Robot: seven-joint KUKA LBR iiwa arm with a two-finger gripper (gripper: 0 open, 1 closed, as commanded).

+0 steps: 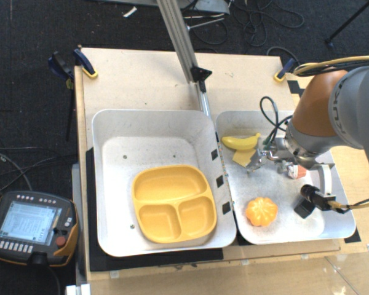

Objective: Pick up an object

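camera view: banana (pixel 240 142) lies near the right bin's (pixel 338 226) back left corner, long axis across the bin, a yellow block (pixel 243 157) touching it. gripper (pixel 256 161) sits just beside both, toward the bin's middle; its state i cannot tell. orange (pixel 261 211) waits near the front edge.

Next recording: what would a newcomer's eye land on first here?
The yellow divided tray dominates the left bin. In the right bin the grey arm with its orange band reaches in, its gripper next to a yellow banana. An orange pumpkin-shaped toy sits nearer the front.
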